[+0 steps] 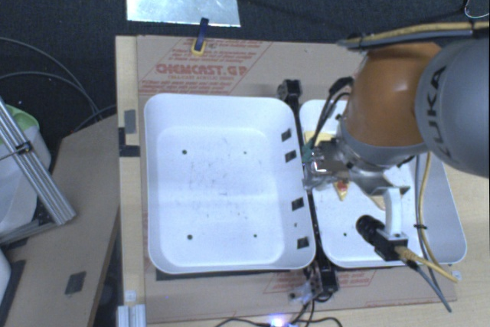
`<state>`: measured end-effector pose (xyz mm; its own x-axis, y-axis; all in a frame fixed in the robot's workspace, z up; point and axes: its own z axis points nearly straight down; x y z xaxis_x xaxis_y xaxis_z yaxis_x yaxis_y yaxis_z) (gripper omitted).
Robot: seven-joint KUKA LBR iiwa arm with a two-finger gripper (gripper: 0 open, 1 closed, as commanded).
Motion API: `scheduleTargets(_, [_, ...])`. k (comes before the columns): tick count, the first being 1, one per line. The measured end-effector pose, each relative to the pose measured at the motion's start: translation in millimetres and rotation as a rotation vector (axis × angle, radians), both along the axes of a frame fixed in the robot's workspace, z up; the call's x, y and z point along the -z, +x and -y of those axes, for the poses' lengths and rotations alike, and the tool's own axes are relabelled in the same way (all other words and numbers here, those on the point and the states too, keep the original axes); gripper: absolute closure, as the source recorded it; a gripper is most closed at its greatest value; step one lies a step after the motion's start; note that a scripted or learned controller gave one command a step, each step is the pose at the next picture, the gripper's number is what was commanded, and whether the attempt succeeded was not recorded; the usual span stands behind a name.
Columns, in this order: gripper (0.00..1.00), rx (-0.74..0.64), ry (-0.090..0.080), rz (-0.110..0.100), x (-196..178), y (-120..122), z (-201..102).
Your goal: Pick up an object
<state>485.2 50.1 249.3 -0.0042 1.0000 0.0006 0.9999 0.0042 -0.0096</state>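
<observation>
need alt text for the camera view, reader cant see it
A grey robot arm with an orange band reaches from the right, low over the right white bin, covering much of it. The left white bin sits beside it on a cardboard sheet, and small yellowish objects peek out beneath the wrist.

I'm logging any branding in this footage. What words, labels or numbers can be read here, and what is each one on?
"CHEMCAST. G P", red print on the brown board under the bins, above the left bin.
"UKA", vertical letters on the grey arm at the right; the first letter is hidden.
More red print on the board's front edge is too small and blurred to read.
</observation>
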Motion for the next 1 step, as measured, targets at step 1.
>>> scheduleTargets(1, [1.00,0.001,0.002,0.030,-156.6,3.0,17.3])
